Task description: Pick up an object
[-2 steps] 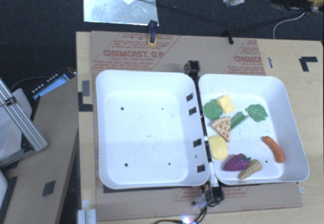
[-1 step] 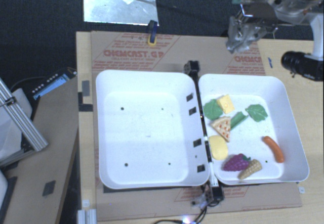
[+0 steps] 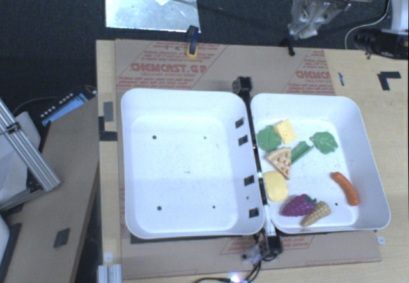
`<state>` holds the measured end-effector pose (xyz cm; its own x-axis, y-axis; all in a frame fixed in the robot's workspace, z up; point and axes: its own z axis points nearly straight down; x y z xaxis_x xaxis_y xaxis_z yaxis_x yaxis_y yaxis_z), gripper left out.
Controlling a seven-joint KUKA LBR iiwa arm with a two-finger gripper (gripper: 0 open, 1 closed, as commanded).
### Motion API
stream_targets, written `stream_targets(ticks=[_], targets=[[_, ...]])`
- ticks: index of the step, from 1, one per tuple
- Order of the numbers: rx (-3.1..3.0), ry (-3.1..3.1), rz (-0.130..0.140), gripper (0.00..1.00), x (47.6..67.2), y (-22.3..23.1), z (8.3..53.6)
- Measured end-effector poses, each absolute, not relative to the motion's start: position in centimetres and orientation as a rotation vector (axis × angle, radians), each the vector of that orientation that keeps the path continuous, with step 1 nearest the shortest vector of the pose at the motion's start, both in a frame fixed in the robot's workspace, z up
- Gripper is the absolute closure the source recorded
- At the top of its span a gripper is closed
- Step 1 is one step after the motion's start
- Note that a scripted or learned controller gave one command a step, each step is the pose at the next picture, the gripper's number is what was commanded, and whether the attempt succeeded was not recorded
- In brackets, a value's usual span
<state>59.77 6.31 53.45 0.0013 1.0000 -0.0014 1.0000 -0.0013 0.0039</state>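
Tool parked high, no pick begun; toys sit in the right bin.

Tool (image 3: 307, 16) hangs beyond the tabletop's (image 3: 108, 167) far right edge, well apart from the bins; its opening cannot be told, and nothing is seen in it. Right bin (image 3: 367, 141) holds all candidates, clustered toward its left wall. Sausage (image 3: 345, 188) lies alone near the right wall, probably the cleanest target. Come straight down over it, jaws across its short axis, clear of the wall. Left bin (image 3: 185, 167) bare.
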Motion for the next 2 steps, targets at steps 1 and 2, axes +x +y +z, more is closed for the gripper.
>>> stream_targets(ticks=[1,2], targets=[[2.224,2.214,0.002,1.0,62.0,-2.1,53.5],[2.223,2.215,0.001,1.0,63.4,-9.4,53.5]])
